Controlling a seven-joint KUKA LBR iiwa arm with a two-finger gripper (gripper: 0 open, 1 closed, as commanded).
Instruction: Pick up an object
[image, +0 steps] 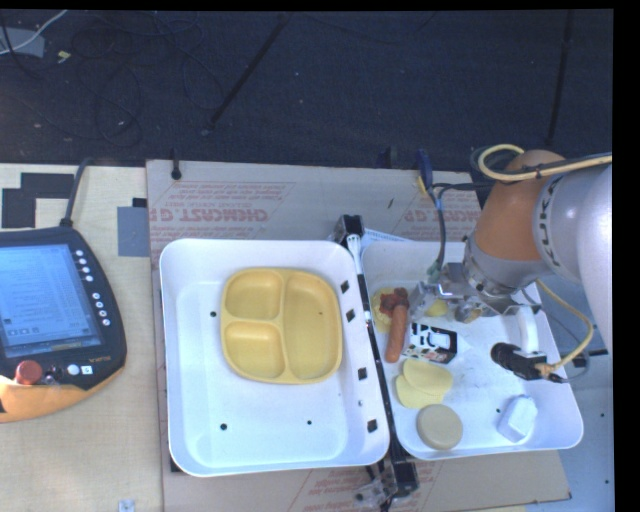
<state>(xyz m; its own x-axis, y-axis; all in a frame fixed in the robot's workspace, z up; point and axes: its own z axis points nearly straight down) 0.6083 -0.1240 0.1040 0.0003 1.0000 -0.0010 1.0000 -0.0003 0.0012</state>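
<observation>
Grey arm (560, 225) reaches in from frame right, over right bin (560, 435). Left bin (190, 420) holds yellow divided plate (280, 325) at centre. Gripper (445, 300) hangs low over right bin's upper left clutter, beside orange carrot-like piece (397, 333); finger state probably hidden, cannot tell. Nothing visibly lifted; pick not yet done. Tan round disc (439, 427) lies at bin's lower edge.

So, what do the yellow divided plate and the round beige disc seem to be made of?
The yellow divided plate looks like moulded plastic, matte with a soft sheen: even colour, rounded compartment ridges. The round beige disc could be foam, wood or plastic; its surface is dull and plain, and the view leaves it open.
</observation>
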